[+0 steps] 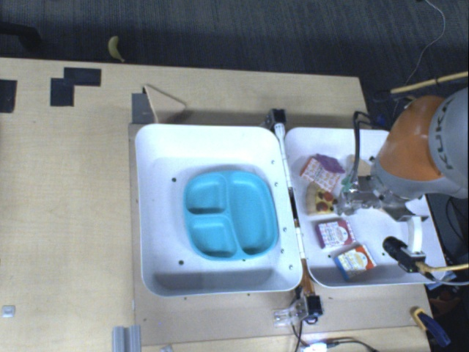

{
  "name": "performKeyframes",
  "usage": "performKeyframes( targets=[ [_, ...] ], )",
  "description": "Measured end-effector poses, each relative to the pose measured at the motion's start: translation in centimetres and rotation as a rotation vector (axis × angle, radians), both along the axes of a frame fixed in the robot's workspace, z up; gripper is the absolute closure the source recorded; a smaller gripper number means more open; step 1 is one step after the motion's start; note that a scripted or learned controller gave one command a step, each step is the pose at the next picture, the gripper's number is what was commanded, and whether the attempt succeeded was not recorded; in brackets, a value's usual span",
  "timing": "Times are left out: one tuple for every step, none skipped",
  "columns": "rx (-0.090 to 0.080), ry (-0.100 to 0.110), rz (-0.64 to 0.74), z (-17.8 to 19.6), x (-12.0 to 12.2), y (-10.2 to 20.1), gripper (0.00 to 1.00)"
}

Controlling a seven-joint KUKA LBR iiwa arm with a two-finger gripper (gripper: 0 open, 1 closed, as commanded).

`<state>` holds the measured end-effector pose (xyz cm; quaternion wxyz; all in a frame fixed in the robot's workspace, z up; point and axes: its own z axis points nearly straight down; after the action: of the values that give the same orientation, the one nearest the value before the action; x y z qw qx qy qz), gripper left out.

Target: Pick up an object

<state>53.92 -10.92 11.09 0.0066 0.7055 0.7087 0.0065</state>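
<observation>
End effector (350, 195) hangs low in the right bin (432, 251) — whether it is apart or together, I cannot tell. Just left lies a yellow packet (321, 199) (touching it, apparently); a red-and-white carton (335, 233) sits just below.

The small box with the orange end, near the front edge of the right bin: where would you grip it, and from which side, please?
Grip the small box across its short width, coming straight down from above. It lies flat and slightly skewed on the floor of the right bin, with bare floor on its long sides. The bin's front wall is close, so a sideways approach looks cramped. The gripper would likely need turning to match the skew.
</observation>
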Motion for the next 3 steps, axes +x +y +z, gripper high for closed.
performKeyframes(
  targets=[
    [0.000,0.000,0.000,0.0,0.0,0.0,0.00],
    [0.001,-0.003,0.002,1.1,0.1,0.1,1.00],
    [0.001,-0.003,0.002,1.1,0.1,0.1,0.00]
  ],
)
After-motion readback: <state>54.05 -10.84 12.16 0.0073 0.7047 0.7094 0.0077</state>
